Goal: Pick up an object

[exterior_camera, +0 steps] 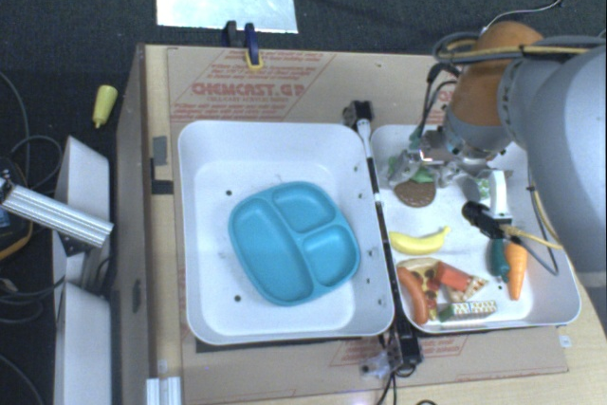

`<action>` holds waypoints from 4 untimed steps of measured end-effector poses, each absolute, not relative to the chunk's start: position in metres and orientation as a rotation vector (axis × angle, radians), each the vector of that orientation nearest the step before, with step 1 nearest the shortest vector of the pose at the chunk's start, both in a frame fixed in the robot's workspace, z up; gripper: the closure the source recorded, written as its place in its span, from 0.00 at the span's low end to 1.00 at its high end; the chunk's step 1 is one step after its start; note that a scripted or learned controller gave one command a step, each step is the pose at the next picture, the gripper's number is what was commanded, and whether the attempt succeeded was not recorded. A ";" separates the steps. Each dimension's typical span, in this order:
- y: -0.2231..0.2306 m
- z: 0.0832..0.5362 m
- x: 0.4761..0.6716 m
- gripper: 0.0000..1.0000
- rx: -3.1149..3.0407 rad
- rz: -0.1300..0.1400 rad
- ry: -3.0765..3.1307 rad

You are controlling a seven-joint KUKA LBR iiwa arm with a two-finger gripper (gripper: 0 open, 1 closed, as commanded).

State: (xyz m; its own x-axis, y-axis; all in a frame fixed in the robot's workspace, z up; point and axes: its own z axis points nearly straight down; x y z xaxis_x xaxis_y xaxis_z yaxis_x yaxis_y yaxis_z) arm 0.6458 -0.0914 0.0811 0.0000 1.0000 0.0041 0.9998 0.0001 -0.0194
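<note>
Brown round cookie (414, 193) lies flat beneath the hand (417, 168); grip state unclear.

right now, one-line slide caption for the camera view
KUKA gripper over a brown disc in the toy-filled right bin; blue plate left.

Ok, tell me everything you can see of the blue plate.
The blue plate is a light-blue divided tray with rounded corners, smooth and plastic-looking. Raised ridges split it into three compartments: one large on the left, two smaller on the right. It lies flat, turned at an angle, near the middle of the left white bin, resting on the bin's floor. Nothing lies in it, and nothing else touches it.
</note>
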 end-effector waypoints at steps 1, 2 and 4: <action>-0.115 0.082 0.660 0.00 -2.200 0.036 -2.189; -0.106 0.079 0.660 0.00 -2.209 0.042 -2.191; -0.086 0.095 0.657 1.00 -2.217 -0.002 -2.228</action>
